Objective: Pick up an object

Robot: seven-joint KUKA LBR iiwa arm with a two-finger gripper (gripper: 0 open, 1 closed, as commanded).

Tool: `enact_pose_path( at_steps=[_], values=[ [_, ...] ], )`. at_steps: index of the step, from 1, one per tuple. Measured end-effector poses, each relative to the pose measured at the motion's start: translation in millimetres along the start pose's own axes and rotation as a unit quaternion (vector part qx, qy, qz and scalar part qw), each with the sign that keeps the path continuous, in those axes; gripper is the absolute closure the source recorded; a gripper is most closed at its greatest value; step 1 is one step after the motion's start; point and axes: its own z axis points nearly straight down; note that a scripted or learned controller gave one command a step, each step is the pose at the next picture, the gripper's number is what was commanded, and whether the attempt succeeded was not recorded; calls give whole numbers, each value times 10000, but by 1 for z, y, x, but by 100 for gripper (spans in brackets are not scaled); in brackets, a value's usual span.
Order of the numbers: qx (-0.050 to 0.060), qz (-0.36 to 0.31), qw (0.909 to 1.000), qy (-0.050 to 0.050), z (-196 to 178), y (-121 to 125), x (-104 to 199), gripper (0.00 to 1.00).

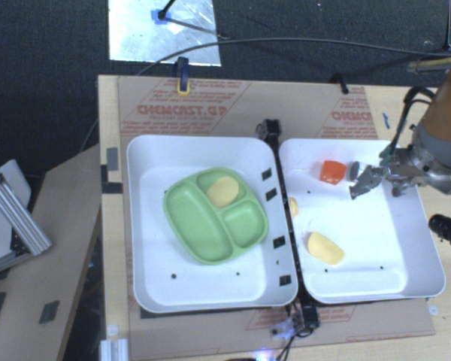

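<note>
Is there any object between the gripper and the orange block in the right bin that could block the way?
Nothing visible does. The gripper sits just right of the orange block in the right bin, with only bare white floor between them. The yellow piece lies lower in that bin, away from this path.
</note>
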Motion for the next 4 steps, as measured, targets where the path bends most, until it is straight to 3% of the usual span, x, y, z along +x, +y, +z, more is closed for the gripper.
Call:
enact_pose_path(
  at_steps=[1,4],
  values=[
    [-56,-13,10000,-9,-6,2,0,0],
    [-30,3,10000,-2,149,9,-2,0]
  ],
)
